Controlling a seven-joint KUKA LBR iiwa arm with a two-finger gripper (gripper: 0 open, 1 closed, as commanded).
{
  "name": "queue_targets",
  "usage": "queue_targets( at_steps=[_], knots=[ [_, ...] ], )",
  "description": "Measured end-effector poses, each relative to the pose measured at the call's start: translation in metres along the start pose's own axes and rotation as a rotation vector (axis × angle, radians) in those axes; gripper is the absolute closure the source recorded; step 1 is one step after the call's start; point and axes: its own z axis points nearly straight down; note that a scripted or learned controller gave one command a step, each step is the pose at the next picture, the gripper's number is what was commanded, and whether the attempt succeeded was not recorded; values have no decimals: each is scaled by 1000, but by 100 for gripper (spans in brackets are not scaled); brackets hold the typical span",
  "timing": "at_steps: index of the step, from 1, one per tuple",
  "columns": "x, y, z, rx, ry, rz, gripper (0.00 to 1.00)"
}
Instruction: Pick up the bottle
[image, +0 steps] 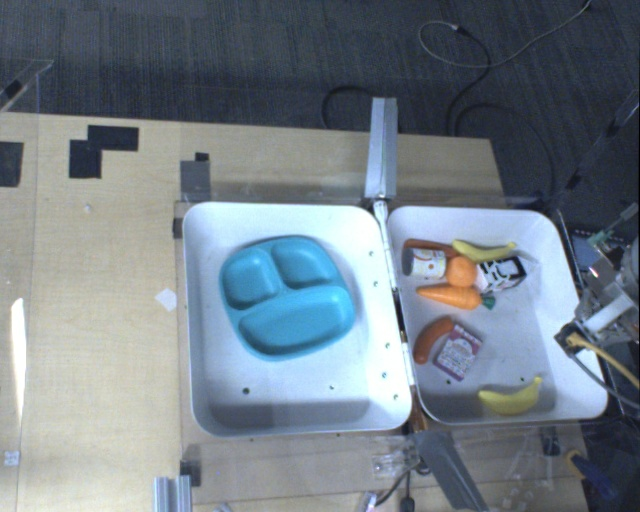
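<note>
Overhead view of a tabletop (90, 330) bearing two white bins. The left bin (205, 400) holds a blue divided plate (288, 297). The right bin (560, 250) holds the bottle (426, 262), lying on its side near the bin's upper-left corner, close to the divider wall, with its white label facing up. Just beside it lie an orange (461, 272) and a carrot (450, 296), both apparently touching it; a banana (484, 249) sits just above them. Lower in the bin are a sausage (431, 340), a red packet (457, 353) and a second banana (510, 398). Part of the arm's hardware (598, 320) shows at the right edge; whether the claw is wide or narrow cannot be told. Likely hazards: the crowding fruit may block one finger or be seized instead, and the round, lying bottle may roll or slip toward the wall when squeezed.
</note>
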Motion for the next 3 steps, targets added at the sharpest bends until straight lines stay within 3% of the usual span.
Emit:
queue_targets(
  at_steps=[1,2,3],
  knots=[
    [15,-28,-2,1,-1,296,100],
    [17,-28,-12,-1,1,287,100],
    [13,-16,116,-3,7,148,100]
  ],
)
